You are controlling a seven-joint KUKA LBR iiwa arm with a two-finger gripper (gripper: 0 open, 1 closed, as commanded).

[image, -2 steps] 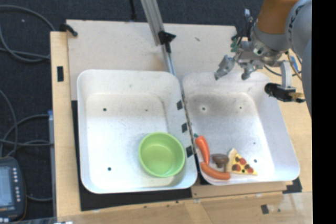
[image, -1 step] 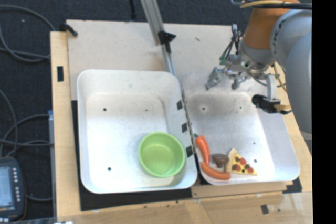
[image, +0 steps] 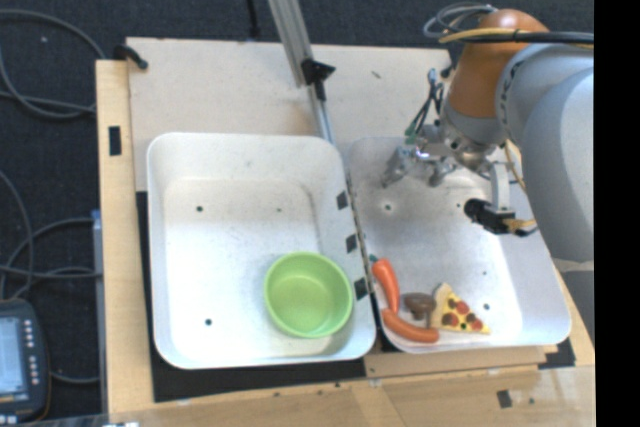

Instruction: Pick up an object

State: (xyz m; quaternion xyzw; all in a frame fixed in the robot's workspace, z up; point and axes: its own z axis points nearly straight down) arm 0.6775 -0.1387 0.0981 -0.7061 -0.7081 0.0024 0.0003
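Hovering over the upper part of the right bin [image: 520, 300], the gripper [image: 418, 165] hangs from the grey arm's orange-banded wrist [image: 480, 85]; whether its jaws are apart or closed cannot be told from this slanted view, and nothing is seen between them. The candidate objects lie clustered at the bin's near-left corner, well apart from the gripper and toward the viewer. Among them, a toy carrot [image: 387, 283], orange with a green tip, lies with its long axis roughly along the bin's left wall. Just beside it sit an orange-red toy sausage [image: 408, 327], slanted along the front rim, a small brown piece [image: 419, 304], and a pizza slice [image: 458, 311] with red spots. A green bowl [image: 308, 293] rests in the left bin [image: 200, 175].
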